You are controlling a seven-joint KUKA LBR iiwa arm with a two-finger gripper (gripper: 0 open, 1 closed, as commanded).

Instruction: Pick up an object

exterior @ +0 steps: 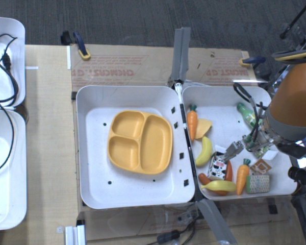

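One fixed camera is watching me from above the bench point(46, 137); it is looking down aslant on both white bins point(86, 152); I am reaching in from its right.

yellow tray point(140, 142), white bins point(92, 188), orange carrots point(192, 122)

clamp point(81, 47) blue/yel, bench top-L | white tubs point(5, 131) far L, black cable point(2, 70) inside
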